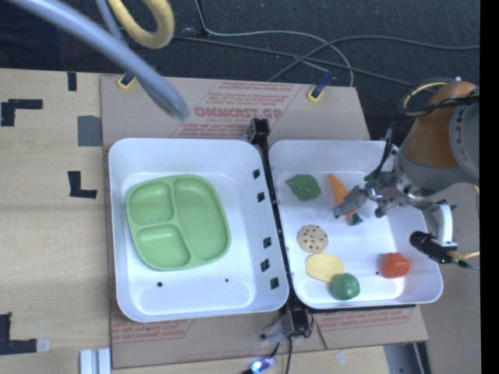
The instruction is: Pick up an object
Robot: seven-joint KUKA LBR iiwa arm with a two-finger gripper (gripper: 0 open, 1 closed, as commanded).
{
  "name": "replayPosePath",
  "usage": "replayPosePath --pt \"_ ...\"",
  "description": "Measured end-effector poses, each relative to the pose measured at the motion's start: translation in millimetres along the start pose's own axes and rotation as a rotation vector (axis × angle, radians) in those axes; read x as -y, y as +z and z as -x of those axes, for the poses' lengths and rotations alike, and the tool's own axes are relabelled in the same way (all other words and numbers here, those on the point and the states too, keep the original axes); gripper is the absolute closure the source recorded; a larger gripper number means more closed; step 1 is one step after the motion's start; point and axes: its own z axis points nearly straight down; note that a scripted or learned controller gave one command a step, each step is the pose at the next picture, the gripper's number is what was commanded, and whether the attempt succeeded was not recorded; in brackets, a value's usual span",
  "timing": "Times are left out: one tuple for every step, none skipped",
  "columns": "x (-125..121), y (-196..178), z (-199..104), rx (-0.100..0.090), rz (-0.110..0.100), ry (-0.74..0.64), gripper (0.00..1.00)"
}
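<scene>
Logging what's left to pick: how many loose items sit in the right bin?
6: green leaf and orange carrot at the back, cookie mid-left, yellow piece, green ball, red item in front. The tool may hide more.

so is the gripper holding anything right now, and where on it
It cannot be told. The gripper sits low in the right bin, right beside the orange carrot piece, but nothing is clearly between its fingers.
</scene>
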Motion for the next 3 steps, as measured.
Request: replayPosePath --pt "-0.5 38.8 -0.3 0.003 0.006 0.000 0.00" --pt "-1.6 25.5 0.2 0.005 0.010 -0.001 1.00" --pt "2.9 -36.3 0.7 0.002 0.011 0.000 1.00"
